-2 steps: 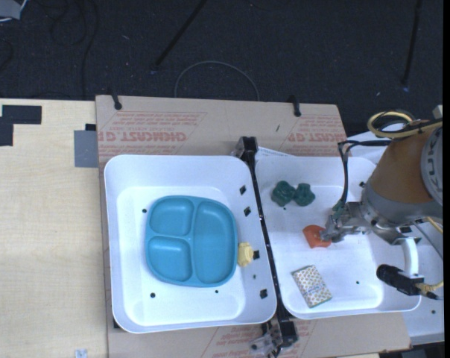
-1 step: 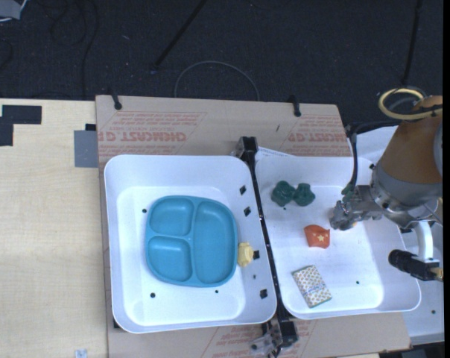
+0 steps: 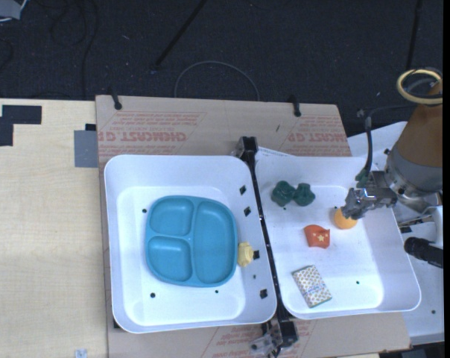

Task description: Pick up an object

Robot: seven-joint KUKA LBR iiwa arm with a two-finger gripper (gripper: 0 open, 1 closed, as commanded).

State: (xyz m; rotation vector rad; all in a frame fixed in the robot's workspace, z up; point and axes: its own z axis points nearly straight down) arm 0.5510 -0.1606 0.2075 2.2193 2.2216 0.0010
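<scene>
The right bin (image 3: 393,274) holds several small objects. A green lumpy toy (image 3: 293,194) lies near its far left. A red piece (image 3: 317,236) sits in the middle, and a patterned flat packet (image 3: 311,286) lies near the front. A small orange-yellow ball (image 3: 345,220) rests by the bin's right side. My gripper (image 3: 355,208) reaches in from the right and hangs right over the ball's upper right edge, touching or almost touching it. The arm's grey body (image 3: 422,151) rises above the bin's right rim.
The left bin (image 3: 128,200) holds a blue divided plate (image 3: 191,240) and a small yellow piece (image 3: 245,254) by its right wall. A black divider rail (image 3: 258,222) separates the bins. Cables (image 3: 366,148) hang near the wrist.
</scene>
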